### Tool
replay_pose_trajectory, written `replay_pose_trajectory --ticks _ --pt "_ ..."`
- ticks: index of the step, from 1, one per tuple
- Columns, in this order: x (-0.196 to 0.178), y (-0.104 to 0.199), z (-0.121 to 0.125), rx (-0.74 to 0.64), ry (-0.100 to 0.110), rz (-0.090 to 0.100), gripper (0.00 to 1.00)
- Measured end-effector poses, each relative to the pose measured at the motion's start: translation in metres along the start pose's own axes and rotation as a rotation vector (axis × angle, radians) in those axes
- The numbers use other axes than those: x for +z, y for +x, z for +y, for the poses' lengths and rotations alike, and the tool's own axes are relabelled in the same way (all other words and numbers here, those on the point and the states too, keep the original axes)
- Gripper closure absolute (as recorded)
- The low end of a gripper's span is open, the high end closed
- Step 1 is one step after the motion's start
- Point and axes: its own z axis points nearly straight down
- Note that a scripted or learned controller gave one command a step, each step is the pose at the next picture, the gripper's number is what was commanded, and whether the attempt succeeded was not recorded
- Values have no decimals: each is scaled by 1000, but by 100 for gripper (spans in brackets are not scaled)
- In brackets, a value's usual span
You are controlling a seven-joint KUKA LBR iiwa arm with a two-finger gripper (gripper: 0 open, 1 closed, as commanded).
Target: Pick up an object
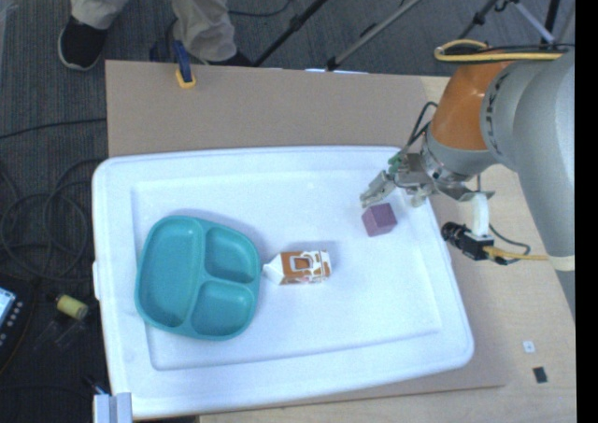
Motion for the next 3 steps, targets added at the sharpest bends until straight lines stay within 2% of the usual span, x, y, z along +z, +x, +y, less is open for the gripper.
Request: replay_pose_trajectory --ticks 1,3 --pt "-2 5 -6 -11 -13 -5 0" --pt "-2 10 -19 -65 -18 -3 0"
